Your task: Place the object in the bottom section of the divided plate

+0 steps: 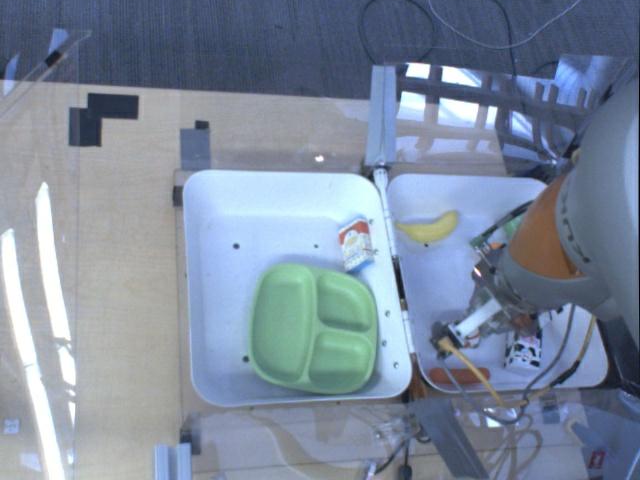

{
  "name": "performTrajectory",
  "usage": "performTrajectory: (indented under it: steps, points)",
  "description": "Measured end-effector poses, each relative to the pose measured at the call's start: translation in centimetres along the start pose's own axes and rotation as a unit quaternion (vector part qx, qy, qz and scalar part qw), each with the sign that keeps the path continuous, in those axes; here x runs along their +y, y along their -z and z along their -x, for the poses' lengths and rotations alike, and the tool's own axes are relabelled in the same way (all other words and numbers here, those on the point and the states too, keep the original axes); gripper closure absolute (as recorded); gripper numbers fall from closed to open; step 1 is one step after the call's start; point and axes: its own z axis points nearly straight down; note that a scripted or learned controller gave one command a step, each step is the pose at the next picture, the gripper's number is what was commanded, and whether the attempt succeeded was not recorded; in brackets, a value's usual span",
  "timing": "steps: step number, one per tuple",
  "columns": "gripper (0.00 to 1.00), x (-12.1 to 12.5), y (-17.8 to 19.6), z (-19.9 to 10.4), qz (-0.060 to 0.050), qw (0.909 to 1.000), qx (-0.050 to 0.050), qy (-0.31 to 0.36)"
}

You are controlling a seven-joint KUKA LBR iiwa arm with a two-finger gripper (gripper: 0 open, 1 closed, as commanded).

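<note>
Overhead, a pale wooden bench [110, 298] carries two white bins [215, 268] below grey carpet [220, 28].
Green divided plate [313, 328] lies lower-centre; small carton [355, 245] print unreadable; whether the gripper [485, 288] is open cannot be told.

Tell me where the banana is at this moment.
In the camera view, the banana lies in the upper left of the right bin, close to the wall shared with the left bin, where a small carton sits just across.
</note>
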Motion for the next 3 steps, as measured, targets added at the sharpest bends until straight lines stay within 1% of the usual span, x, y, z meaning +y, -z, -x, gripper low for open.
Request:
performTrajectory:
  steps: [1, 2, 3]
  points:
    - [1.0, -5.4, 9.4, -7.1, -0.005, 0.9908, -0.007, -0.135]
    - [1.0, -7.6, 12.3, -16.9, -0.005, 0.9845, -0.006, -0.175]
    - [1.0, -18.7, 8.5, -21.8, -0.006, 0.9933, -0.007, -0.116]
